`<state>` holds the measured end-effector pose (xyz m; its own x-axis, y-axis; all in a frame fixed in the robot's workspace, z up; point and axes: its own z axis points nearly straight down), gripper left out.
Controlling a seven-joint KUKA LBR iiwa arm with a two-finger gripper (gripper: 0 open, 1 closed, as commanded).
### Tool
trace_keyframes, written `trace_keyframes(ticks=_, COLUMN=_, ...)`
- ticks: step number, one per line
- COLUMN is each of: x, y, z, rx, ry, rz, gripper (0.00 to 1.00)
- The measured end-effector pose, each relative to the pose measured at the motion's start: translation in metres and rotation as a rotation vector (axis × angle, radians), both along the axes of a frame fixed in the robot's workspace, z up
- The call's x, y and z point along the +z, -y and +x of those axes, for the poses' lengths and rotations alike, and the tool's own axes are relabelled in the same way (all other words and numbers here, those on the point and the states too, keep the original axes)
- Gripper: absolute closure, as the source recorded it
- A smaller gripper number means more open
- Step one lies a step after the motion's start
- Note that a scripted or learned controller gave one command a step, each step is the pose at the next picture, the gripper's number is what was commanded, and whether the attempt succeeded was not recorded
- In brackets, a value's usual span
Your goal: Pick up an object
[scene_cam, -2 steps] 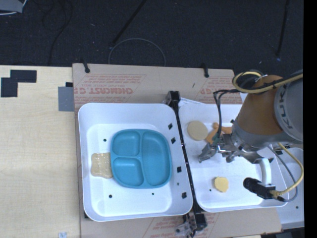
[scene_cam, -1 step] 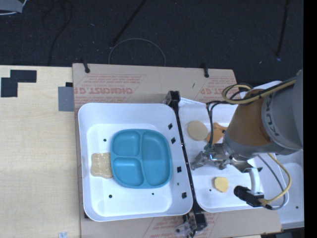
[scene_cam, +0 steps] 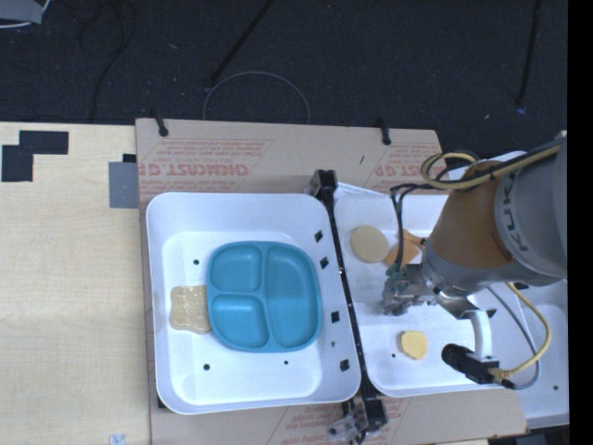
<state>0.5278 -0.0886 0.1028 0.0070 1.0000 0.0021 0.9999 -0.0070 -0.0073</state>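
Pale wood of the table (scene_cam: 65, 276) carries a cardboard sheet, and on that sit two shallow white bins side by side, with dark floor and loose cables beyond. Taking the right bin (scene_cam: 380, 364) as the landmark: nearest the camera, toward its front wall, lies a small yellow piece (scene_cam: 413, 344), flat and on its own. Just behind that piece the claw (scene_cam: 401, 295) hangs low over the bin floor, under the orange band of the arm (scene_cam: 482, 235). Its tips are small and dark against shadow, so I cannot tell how far apart they stand, and nothing can be seen between them. Farther back, toward the bin's rear wall, rests a round tan disc (scene_cam: 369, 244), with an orange piece (scene_cam: 408, 247) just beside it, partly hidden by the wrist.

To the landmark's left, the left bin (scene_cam: 176, 216) holds a blue divided plate (scene_cam: 263, 296) with a pale yellow sponge-like piece (scene_cam: 190, 310) touching its outer edge.

This looks like the approach-and-descend step: the claw is down among the objects but probably has not closed on one. The next move calls for centring over one piece, the yellow one or the disc, and reaching the floor squarely, since both lie flat and thin. Open room is fair around the yellow piece; the divider between bins and the front wall are the edges to mind.
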Motion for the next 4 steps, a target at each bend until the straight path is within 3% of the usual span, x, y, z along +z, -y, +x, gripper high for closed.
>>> trace_keyframes(ticks=3, x=0.157, y=0.004, z=-0.016, rx=0.007, ry=0.010, rz=-0.002, gripper=1.00)
trace_keyframes(ticks=4, x=0.150, y=-0.043, z=0.015, rx=0.011, ry=0.006, rz=-0.001, gripper=1.00)
